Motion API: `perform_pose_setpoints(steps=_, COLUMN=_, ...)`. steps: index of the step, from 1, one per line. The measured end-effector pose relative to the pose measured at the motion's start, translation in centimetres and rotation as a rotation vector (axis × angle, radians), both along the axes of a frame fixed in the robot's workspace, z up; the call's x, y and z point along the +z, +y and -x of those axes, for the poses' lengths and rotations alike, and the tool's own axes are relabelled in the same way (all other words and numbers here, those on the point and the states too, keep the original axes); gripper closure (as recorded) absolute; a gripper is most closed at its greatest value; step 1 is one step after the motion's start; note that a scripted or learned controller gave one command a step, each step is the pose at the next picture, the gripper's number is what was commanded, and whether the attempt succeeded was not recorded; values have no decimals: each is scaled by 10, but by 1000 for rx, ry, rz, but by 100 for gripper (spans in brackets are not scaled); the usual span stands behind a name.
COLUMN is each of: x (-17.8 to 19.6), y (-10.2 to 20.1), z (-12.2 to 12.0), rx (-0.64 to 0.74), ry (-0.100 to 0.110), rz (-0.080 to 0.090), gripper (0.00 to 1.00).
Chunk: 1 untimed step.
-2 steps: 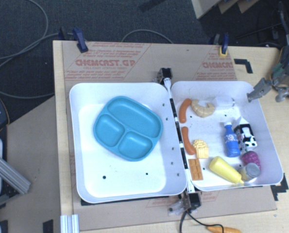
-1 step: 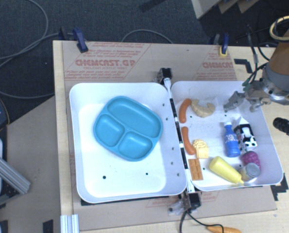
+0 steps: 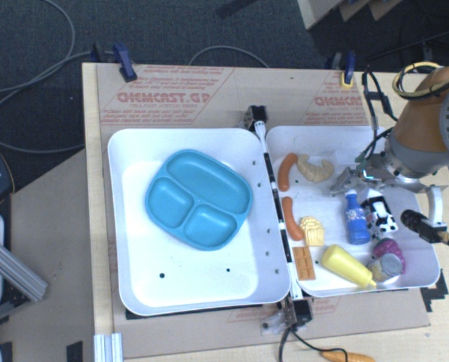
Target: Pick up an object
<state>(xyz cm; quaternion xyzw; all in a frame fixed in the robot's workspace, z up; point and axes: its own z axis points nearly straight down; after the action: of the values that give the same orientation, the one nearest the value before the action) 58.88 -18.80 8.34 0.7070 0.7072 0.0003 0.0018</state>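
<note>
The right bin (image 3: 320, 143) holds several small objects. A blue bottle (image 3: 355, 221) lies near its middle, with a black and white cow toy (image 3: 380, 217) just to its right. A yellow squeeze-shaped object (image 3: 346, 266) and a purple item (image 3: 388, 256) lie at the front. Two orange sausages (image 3: 286, 170) (image 3: 290, 217) rest along the bin's left wall, and a beige piece (image 3: 315, 169) lies near the back. My gripper (image 3: 358, 178) hangs over the bin's back right part, just behind the top of the blue bottle. Nothing shows in its grasp.
The left bin (image 3: 133, 277) bears a blue divided plate (image 3: 199, 198). A yellow ridged piece (image 3: 312, 229) and an orange cracker (image 3: 305, 262) lie by the right bin's left wall. Blue clamps (image 3: 124, 61) (image 3: 348, 68) hold the board's far edge. Cables run behind the bench.
</note>
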Motion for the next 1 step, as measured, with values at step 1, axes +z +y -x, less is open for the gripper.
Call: perform_pose_setpoints(steps=1, x=3, y=20, z=40, rx=-1, ry=1, rz=-1, gripper=0)
